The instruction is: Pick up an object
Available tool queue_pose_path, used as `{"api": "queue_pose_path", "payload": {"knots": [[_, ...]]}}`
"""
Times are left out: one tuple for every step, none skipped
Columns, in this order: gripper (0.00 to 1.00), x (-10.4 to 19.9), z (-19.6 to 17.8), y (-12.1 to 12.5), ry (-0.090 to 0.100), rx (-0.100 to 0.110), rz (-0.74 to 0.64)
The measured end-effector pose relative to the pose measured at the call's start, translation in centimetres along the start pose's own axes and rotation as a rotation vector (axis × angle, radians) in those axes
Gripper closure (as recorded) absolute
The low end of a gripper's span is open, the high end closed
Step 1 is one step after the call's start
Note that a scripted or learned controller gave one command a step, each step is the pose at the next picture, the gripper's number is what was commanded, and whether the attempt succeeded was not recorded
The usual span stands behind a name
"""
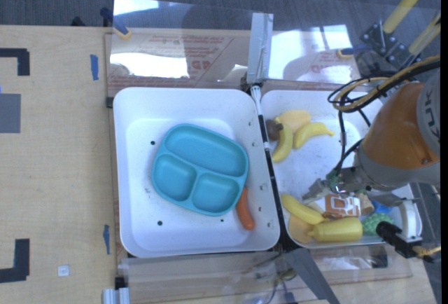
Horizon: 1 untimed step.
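Note:
The right bin holds a bunch of yellow bananas at its back. A single yellow banana, a long yellow piece and an orange-and-white item lie near its front edge. My gripper hangs low over the front of this bin, just above and left of the orange-and-white item. The grey arm with its orange band hides the bin's right side. I see nothing held.
The left bin carries a blue divided plate with an orange carrot-like piece beside its front right corner. Small green and blue items sit under the wrist. Black cables loop at the right bin's back.

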State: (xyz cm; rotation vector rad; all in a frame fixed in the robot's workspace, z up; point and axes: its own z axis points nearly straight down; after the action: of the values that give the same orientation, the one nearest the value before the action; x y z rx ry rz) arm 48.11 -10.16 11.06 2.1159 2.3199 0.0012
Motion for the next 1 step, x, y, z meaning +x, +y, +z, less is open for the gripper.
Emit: {"api": "queue_pose_path", "payload": {"knots": [[0.00, -1.77, 2.35, 0.19, -0.001, -0.009, 0.010]]}}
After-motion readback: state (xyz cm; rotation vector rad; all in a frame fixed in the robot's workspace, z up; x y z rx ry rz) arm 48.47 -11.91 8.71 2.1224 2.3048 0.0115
